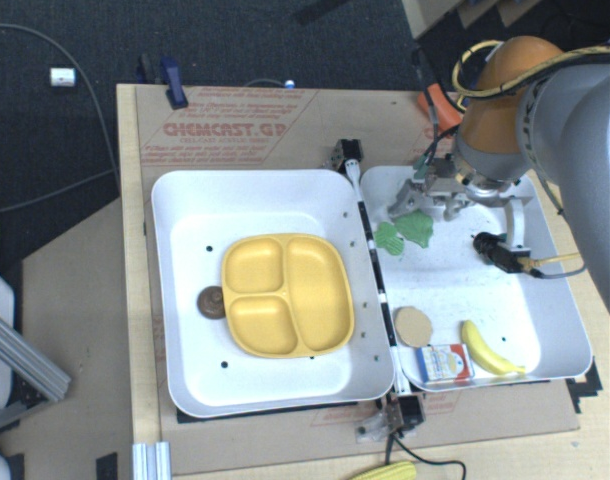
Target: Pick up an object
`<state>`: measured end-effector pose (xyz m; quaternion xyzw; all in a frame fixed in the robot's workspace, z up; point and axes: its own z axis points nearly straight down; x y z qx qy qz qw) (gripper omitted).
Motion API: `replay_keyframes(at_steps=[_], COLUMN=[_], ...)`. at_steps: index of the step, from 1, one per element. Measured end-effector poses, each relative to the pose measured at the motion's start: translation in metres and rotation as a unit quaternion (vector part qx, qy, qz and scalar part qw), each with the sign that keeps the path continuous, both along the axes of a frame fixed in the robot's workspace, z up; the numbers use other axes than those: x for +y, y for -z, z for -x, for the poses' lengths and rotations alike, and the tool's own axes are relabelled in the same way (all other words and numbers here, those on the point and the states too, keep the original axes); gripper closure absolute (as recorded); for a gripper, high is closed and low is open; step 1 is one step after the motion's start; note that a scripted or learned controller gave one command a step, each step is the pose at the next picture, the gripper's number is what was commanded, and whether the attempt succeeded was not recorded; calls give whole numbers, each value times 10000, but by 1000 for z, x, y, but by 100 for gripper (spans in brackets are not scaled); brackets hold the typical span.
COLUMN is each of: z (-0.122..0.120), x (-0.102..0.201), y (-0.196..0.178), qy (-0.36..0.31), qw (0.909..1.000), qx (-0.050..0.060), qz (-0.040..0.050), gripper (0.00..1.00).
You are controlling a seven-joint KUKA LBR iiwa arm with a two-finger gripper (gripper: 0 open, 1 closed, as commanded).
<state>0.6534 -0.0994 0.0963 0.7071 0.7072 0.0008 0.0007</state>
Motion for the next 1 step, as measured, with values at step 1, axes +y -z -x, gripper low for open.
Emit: replay_keyframes(at_steps=[1], z=[-13], x=[3], y=[12], qy=[-3], qw=[10000], qx=[0], qz=[0], gripper=[0])
